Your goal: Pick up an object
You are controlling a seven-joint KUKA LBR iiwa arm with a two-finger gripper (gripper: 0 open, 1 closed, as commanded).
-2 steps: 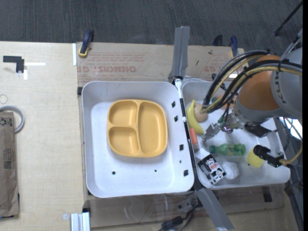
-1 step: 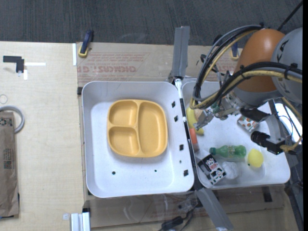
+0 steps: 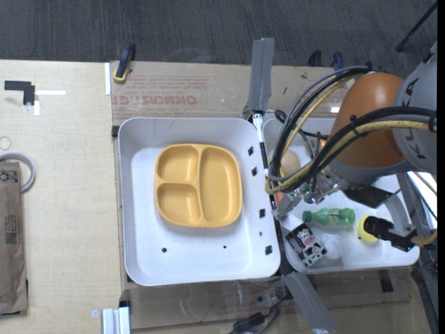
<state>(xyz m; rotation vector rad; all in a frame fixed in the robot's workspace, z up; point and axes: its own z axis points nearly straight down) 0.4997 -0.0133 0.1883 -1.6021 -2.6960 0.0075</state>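
We put the pick as not yet done: gripper (image 3: 300,199) sits low in the right bin (image 3: 400,255) beside the green bottle (image 3: 332,218), its grip hidden by cables, nothing visibly lifted.

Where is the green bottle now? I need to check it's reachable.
The green bottle lies on its side in the right bin, just below the arm's wrist, between a black-and-white item and a yellow object.

A brown paper bag (image 3: 12,235) lies at the bench's left edge. Well right of it, a blue-and-yellow clamp (image 3: 124,62) sits on cardboard (image 3: 188,89).
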